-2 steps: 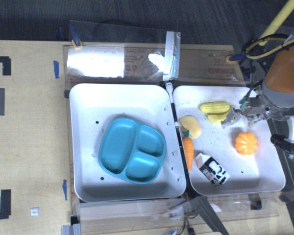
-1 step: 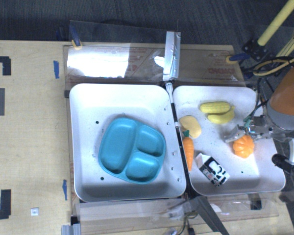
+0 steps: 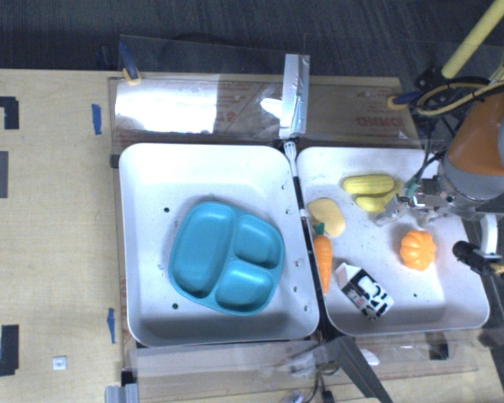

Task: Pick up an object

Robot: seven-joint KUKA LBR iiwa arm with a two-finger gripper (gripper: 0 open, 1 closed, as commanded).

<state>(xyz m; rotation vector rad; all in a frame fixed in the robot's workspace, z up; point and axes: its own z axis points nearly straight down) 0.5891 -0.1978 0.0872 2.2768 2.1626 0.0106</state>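
Blue tray [image 3: 225, 259] in L bin [image 3: 143, 183]; R bin [image 3: 462, 309] w/ pumpkin [image 3: 417, 250], carrot [image 3: 322, 263]; fingers [image 3: 409, 206] state unclear.

One fixed camera looks down at a slant on both bins [image 3: 134, 225], arm [image 3: 479, 154] entering right.

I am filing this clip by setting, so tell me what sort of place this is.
Probably a robotics lab's pick-up test bench: two shallow white bins side by side, toy food such as a small pumpkin and a carrot, and a robot arm reaching in.
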